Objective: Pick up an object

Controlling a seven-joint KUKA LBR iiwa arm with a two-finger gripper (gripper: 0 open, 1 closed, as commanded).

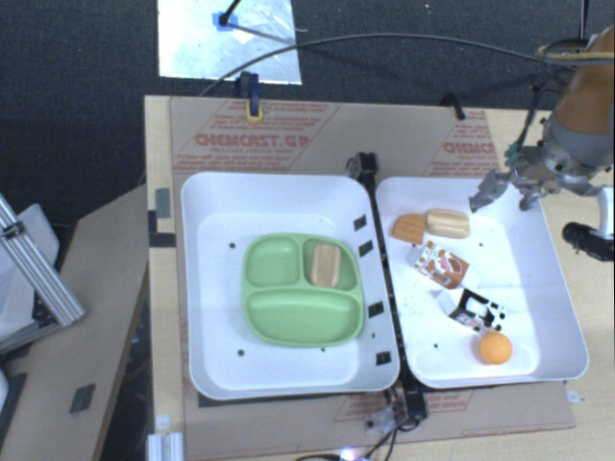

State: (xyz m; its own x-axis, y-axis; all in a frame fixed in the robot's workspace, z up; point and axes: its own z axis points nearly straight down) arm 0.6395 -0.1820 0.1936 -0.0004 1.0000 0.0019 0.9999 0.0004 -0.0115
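Worktop (163, 257) carries 2 shallow white bins side by side. The left white bin (207, 257) holds 1 green 3-compartment plastic plate (288, 310) with 1 tan bread-like block (326, 265) lying in its upper right compartment. The right white bin (548, 286) holds the loose candidates, gathered in its middle within the arm's reach: 1 pale bread roll (448, 223) touching 1 orange-brown bun (409, 228), 1 red-and-white packet (441, 265), 1 black-and-white card (473, 309) and 1 small orange ball (495, 348). The grey two-finger gripper (507, 190) hovers over that bin's upper right corner, fingers spread apart and empty, near the roll, probably poised to descend.
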